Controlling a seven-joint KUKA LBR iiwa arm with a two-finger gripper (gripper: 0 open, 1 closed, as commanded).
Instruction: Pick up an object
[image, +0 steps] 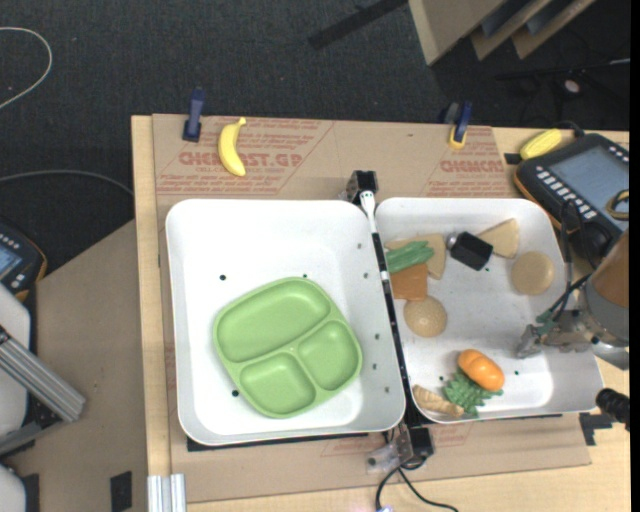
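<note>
Camera view puts your claw (533, 338) low over the right bin's (520, 395) right side, and you cannot tell how far it is parted or whether it holds anything. The toy carrot (481, 371) lies just to its lower left — long axis slanting. Table (300, 150) print partly reads "CHE…ST.G".

Two bins side by side on the bench (290, 150). Left bin (190, 300): divided plate (287, 346) lying low-centre. Right bin (540, 385): toy carrot (481, 371) near bottom, round piece (427, 318) left-centre, black block (470, 250) near top, wedge (503, 238) to its right. Banana (232, 146) on bench, upper left of frame. Gripper (545, 336) in right bin, right side.
</note>
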